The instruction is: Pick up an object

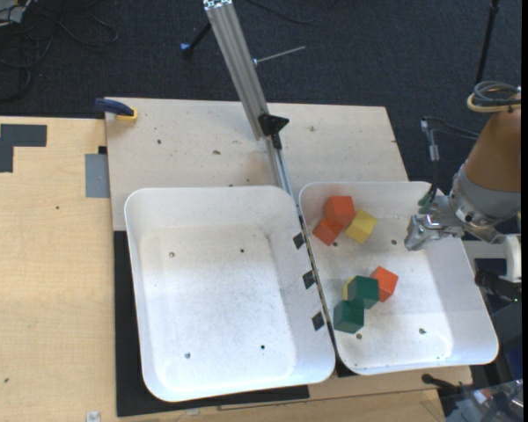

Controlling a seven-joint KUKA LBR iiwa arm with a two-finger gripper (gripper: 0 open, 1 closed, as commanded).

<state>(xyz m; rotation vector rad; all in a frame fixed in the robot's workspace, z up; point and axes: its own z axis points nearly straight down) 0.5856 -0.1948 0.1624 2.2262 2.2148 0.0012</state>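
In the right bin lie several blocks. An orange block and a yellow block sit together near the bin's far left. Closer to the front are a green block, a small orange block beside it and a sliver of yellow at its left. My gripper hangs over the right bin's right half, to the right of the yellow block and above the small orange one. Nothing shows between its fingers.
The left bin stands beside the right one, with black clips along the shared rim. A slanted aluminium bar rises from the bench behind the bins. A blue-and-yellow clamp sits at the bench's far left corner.
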